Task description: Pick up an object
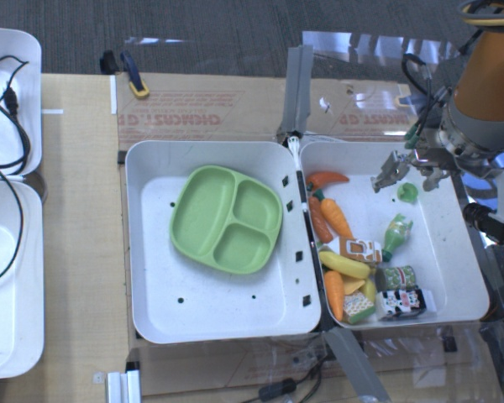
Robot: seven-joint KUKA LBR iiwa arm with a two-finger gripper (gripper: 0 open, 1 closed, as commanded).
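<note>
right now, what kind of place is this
Probably a robotics lab bench set up for pick-and-place trials, not a kitchen. A grey and orange arm reaches over two white bins; one holds a green divided plate, the other toy food such as a banana and carrot.

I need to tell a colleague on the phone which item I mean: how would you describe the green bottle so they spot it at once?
Look in the right bin, the one crowded with toy food. The green bottle lies tilted near its middle, right of the carrots and above a dark green can. It is the only bottle-shaped item there.
</note>
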